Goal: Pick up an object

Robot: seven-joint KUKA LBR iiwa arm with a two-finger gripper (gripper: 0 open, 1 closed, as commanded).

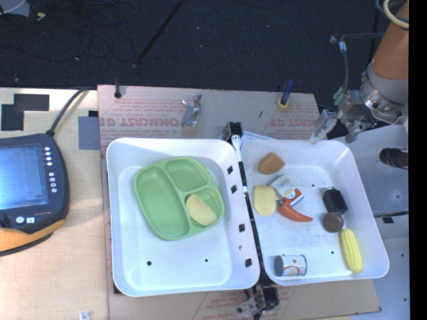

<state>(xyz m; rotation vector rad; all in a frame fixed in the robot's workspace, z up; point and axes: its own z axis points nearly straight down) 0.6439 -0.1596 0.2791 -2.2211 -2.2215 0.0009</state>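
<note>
My gripper [336, 126] hangs above the far right corner of the right bin [367, 199], beyond its rim. Its fingers [321, 126] are spread open with nothing between them. In that bin lie a brown bread-like piece [271, 163], a pale yellow item [264, 200], a red pepper [294, 212], a small printed packet [283, 186], a black block [333, 200], a brown round piece [332, 223], a corn cob [351, 249] and a can on its side [290, 265]. The left bin [133, 259] holds a green divided plate [167, 195] with a yellow piece [201, 209] in one compartment.
A handheld screen unit [27, 185] lies on the bench at the far left. Two clamps [192, 112] [285, 96] stand on the cardboard behind the bins. The divider [243, 205] between the bins runs down the middle. The orange-banded arm [393, 42] rises at the upper right.
</note>
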